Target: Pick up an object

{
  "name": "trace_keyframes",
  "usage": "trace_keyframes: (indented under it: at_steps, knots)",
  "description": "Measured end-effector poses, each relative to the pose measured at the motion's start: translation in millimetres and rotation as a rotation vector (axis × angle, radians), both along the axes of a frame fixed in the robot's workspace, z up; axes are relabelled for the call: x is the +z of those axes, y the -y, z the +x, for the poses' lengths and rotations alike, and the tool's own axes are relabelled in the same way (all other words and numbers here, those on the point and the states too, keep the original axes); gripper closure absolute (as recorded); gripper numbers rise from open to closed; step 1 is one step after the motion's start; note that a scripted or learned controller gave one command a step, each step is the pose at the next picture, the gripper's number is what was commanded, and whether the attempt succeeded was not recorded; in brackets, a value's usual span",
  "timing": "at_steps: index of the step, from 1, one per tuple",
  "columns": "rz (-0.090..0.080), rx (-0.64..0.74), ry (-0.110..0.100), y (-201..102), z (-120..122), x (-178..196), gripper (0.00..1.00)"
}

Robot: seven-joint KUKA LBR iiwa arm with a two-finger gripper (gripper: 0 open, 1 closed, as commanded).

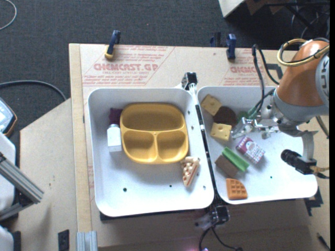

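Note:
My gripper (pixel 247 127) hangs over the middle of the right bin (pixel 285 190), reaching in from the right. Directly below and right of it lies a pink and white packet (pixel 250 149). A small green piece (pixel 245 121) shows at the gripper's upper edge, and I cannot tell whether it is held. To the gripper's left lie a yellow cheese wedge (pixel 221 132), a dark brown round piece (pixel 225 114) and another cheese block (pixel 211 104). A green stick (pixel 235 159) rests on a brown block (pixel 225 167), with an orange waffle (pixel 236 189) near the front.
The left bin (pixel 102 182) holds a yellow divided plate (pixel 154 132), a white bottle (pixel 114 137), a purple item (pixel 115 114) and a pizza slice toy (pixel 190 170). The arm's orange band (pixel 303 80) looms over the right bin's far right side.

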State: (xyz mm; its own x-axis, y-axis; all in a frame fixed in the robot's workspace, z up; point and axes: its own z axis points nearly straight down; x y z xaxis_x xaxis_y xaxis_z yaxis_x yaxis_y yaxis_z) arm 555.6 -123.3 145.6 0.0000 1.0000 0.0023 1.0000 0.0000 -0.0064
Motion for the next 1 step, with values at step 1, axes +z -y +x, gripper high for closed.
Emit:
trace_keyframes:
  at_steps: [1]
  knots:
    - [0.000, 0.000, -0.001, -3.4, -0.7, -43.1, 0.00]
